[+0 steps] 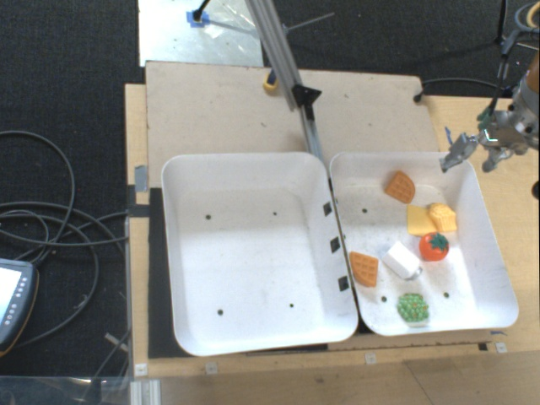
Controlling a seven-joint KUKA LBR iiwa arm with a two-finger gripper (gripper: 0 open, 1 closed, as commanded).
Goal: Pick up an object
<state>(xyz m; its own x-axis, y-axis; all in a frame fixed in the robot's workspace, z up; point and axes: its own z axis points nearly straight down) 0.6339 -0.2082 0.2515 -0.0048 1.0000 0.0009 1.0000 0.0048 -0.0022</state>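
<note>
Our jaws (472, 148) hover above the right bin's (498, 260) upper right corner, spread apart and pinching nothing. The nearest piece, an orange wedge (400, 186), lies toward eight o'clock from them, well apart, its long axis slanting. The tomato (434, 246) sits further, toward seven.

Arm enters at upper right edge, wrist low. Gripper (474, 150) points left; jaws spread apart, nothing between them, hanging in the air.
</note>
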